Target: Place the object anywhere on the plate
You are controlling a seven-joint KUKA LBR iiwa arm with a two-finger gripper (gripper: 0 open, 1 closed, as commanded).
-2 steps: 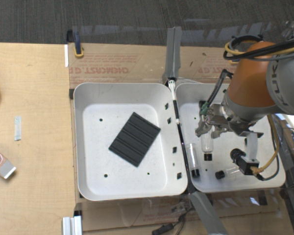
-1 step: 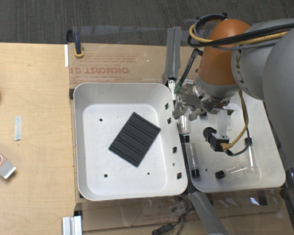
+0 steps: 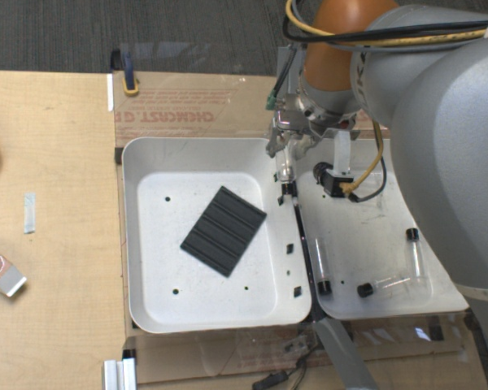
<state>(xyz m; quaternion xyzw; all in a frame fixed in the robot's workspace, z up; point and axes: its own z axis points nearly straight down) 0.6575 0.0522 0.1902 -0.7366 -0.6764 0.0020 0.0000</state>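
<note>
The grey arm (image 3: 439, 128) reaches in from the right, its orange band (image 3: 342, 23) high over the back of the bench, and the gripper (image 3: 286, 169) hangs low above the seam where the two white bins meet, near their far edge. From where I stand I cannot tell how the tool is set, and nothing shows in its grasp. In the left bin (image 3: 146, 299) a dark ribbed plate (image 3: 224, 230) lies flat, turned at a slant, a little right of the middle, with a few small dark specks on the white floor around it. The right bin (image 3: 350, 299) holds a clear tube with a black cap (image 3: 386, 285) near its front edge, a second clear tube (image 3: 412, 254) standing just beside it toward the right, and a third (image 3: 320, 270) lying close to the bin's left wall. All three tubes sit well apart from the plate. A cable (image 3: 354, 187) loops down beside the wrist. On the wooden bench (image 3: 49, 136) to the left lie a small pale strip (image 3: 29, 214) and a little block (image 3: 2, 270).
</note>
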